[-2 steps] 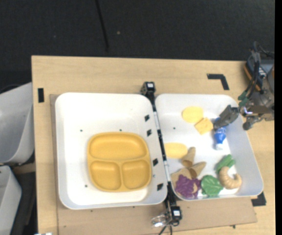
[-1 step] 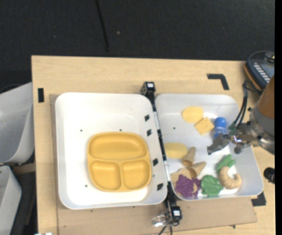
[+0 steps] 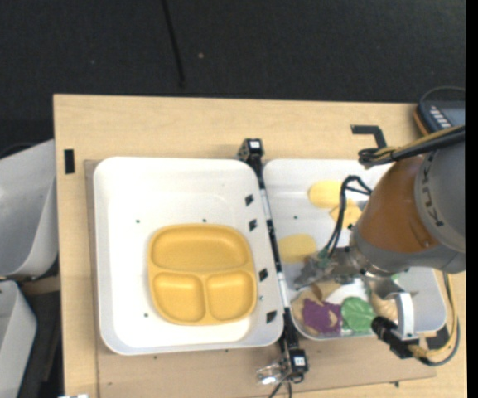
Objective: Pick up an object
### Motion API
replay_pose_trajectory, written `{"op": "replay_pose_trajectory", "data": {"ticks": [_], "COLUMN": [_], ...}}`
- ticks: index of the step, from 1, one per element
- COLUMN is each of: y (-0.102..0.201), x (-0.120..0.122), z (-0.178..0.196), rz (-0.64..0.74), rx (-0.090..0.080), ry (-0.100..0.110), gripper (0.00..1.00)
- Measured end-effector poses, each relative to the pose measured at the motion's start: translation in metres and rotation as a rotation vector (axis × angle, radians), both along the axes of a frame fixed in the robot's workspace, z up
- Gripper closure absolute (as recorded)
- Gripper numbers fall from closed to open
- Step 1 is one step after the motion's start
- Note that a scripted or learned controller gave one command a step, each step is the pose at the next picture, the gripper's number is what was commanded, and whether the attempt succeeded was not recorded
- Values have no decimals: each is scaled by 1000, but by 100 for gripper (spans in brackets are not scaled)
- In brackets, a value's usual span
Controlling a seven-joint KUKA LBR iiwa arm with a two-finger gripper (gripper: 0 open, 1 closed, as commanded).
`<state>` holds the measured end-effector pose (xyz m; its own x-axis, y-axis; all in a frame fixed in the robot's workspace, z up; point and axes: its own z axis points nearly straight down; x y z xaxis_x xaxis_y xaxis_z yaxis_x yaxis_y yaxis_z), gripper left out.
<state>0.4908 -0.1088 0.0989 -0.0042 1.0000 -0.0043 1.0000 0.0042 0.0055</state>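
- One wooden bench (image 3: 181, 127) bears two shallow white bins side by side, their inner walls touching.
- The left bin (image 3: 121, 222) holds one thing: a yellow divided tray (image 3: 201, 257). It lies flat with three compartments, one wide one toward the top of the view and two smaller ones below it.
- The right bin (image 3: 290, 191) holds six loose things that can be counted.
- Three of them are yellow:
  - an upper yellow piece (image 3: 325, 193) near the bin's top wall
  - a second yellow piece (image 3: 351, 215) just below it, partly crossed by a black cable
  - a third yellow piece (image 3: 296, 245) nearer the wall shared with the left bin
- The other three lie together in the bin's lower corner:
  - one purple piece (image 3: 321, 315)
  - one green piece (image 3: 357, 312) just to its right
  - one tan piece (image 3: 325, 289) just above the purple one
- One arm (image 3: 396, 214), grey with an orange band, reaches in from the right and covers much of the right bin.
- The gripper (image 3: 325, 269) sits low over the right bin, between the third yellow piece and the tan piece, close above the tan one.
- The gripper's parts blur together here, so I cannot tell whether it is wide or narrow, or whether it holds anything.
- Two small black clips mark the seam between the bins, one at the top end (image 3: 251, 149) and one at the bottom end (image 3: 293, 359).
- One black L-shaped bracket (image 3: 369, 136) lies on the bench beyond the right bin.
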Motion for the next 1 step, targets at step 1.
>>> {"op": "replay_pose_trajectory", "data": {"ticks": [1], "y": [-4], "x": [4], "z": [20], "rz": [-9], "rx": [-1], "ry": [-12], "gripper": [100]}}
